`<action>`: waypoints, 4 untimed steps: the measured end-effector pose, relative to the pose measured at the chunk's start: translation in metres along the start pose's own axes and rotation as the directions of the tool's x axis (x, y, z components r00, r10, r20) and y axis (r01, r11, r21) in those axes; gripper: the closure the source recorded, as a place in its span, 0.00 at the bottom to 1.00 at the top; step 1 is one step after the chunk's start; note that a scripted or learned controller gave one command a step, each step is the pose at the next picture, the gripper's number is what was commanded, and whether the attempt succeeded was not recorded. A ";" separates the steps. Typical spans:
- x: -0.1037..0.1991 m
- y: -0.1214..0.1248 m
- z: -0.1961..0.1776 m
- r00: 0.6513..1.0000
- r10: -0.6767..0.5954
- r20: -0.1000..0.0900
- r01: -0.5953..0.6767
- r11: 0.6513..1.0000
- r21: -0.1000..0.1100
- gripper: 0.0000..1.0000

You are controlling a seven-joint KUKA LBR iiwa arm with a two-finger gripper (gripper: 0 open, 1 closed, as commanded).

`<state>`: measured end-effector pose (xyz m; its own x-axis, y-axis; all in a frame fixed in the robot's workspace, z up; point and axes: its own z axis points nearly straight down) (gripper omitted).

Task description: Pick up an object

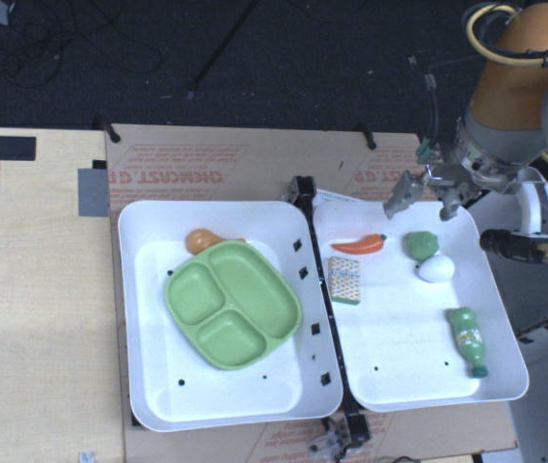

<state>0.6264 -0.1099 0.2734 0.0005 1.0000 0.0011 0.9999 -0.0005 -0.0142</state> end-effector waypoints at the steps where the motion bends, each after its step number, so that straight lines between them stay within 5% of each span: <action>1: 0.000 0.002 -0.008 1.000 -0.002 0.002 0.002 1.000 -0.013 0.00; 4: -0.009 0.002 0.146 1.000 0.000 0.001 0.000 1.000 -0.008 0.00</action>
<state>0.6264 -0.1185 0.1277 0.0006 1.0000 0.0004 1.0000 -0.0006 -0.0064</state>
